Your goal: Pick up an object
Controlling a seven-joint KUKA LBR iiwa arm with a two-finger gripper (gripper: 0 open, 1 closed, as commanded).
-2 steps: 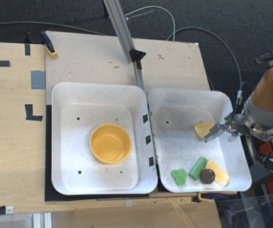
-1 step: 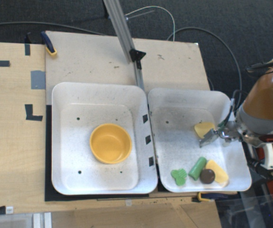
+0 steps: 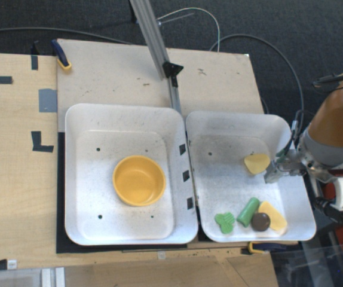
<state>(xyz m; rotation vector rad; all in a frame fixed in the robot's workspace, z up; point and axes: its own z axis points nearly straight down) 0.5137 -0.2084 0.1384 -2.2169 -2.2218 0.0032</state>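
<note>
The gripper (image 3: 274, 173) hung low in the right bin (image 3: 231, 127); whether its claw was spread could not be told. A pale yellow wedge-shaped piece (image 3: 257, 163) lay just beside it, probably light, stiff, and best pinched across its narrow sides.

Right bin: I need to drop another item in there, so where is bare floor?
The right bin's upper left, left of the pale yellow piece, is bare. Crowded along its lower edge: green piece, green cylinder, brown round piece. The gripper works its right side.
</note>
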